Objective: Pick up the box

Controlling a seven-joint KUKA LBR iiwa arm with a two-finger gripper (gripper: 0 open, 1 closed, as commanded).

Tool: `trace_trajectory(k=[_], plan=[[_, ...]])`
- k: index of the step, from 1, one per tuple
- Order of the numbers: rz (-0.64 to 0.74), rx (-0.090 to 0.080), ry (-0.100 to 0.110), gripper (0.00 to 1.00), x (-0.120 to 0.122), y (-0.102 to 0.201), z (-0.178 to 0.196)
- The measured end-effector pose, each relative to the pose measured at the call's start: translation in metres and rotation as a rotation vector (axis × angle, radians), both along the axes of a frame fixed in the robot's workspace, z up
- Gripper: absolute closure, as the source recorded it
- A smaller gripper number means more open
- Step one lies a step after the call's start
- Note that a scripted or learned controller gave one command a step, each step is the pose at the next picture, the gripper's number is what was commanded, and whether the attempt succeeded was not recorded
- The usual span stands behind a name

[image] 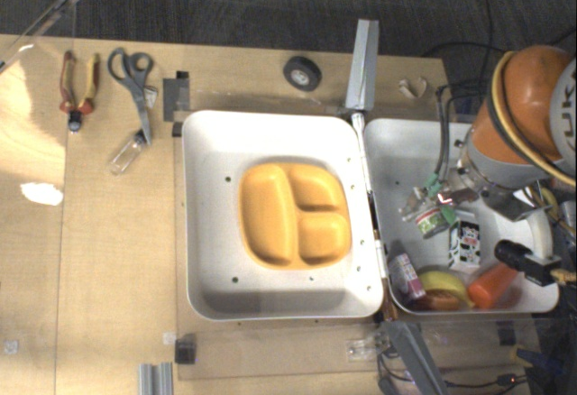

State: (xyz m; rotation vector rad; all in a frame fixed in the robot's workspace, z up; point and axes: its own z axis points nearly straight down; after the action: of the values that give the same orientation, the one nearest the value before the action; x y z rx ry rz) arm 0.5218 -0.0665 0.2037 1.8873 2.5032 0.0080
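A: What is the bench (pixel 108 258) carrying?
B: It is bearing two white bins (pixel 207 204); scissors (pixel 135 82), pliers (pixel 77 87) and a tape roll (pixel 303 73) are lying far beyond the tool.

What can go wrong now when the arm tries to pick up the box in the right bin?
The box lies close to a green packet, so the tool might catch the packet instead. The banana and orange piece crowd the near corner, so a push may wedge the box against them.

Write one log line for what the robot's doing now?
arm: over right bin | gripper: among the clutter | box: lying in bin, not held | status: pick pending
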Motion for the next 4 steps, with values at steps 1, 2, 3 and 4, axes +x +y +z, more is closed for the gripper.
trace_trajectory(k=[1, 2, 3, 4], plan=[[-0.155, 0.001, 0.003, 1.00, 0.015, 0.042, -0.009], [-0.381, 0.003, 0.007, 1.00, -0.034, 0.089, -0.020], [-0.298, 0.002, 0.002, 1.00, -0.033, 0.028, 0.019], [-0.568, 0.004, 0.008, 1.00, -0.015, 0.058, -0.020]])
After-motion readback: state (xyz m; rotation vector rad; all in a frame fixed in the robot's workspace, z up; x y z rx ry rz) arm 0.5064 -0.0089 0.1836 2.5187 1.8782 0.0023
